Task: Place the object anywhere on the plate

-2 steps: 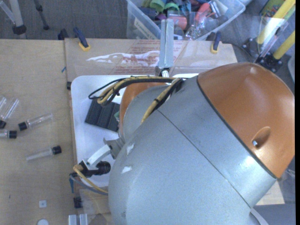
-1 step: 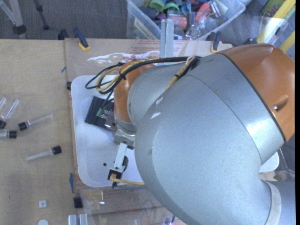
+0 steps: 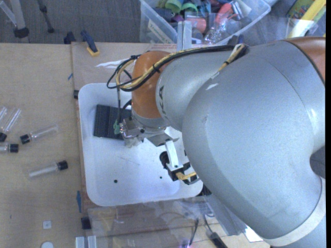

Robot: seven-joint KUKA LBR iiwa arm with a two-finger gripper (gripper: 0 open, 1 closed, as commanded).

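Arm (image 3: 248, 118) reaches in and covers everything on the far side of the gripper, second bin included, so I can't tell where the plate sits. White bin (image 3: 98, 190) lies under the gripper, floor mostly bare. Clear tub (image 3: 155, 14) of coloured toys sits well beyond the gripper towards the top of the view, outside the work area. Task object looks like the flat black rectangular block (image 3: 105, 122): it lies flat on the bin floor, just beside the gripper on the side away from the arm, its near edge right at the gripper body. Touching or a hair apart, can't tell. Gripper (image 3: 129, 137) is low over the bin, pointing down. Apart or together, can't tell from this angle, and nothing is visibly clamped in it. Capped clear vials (image 3: 41, 134) are scattered on the bench (image 3: 36, 76) well apart from the gripper, past the bin wall. Small black speck (image 3: 115, 180) on the bin floor, near the gripper on the view-bottom side. Progress, my read: early. The block isn't lifted and isn't on any plate. Grasp, carry and release are all left.
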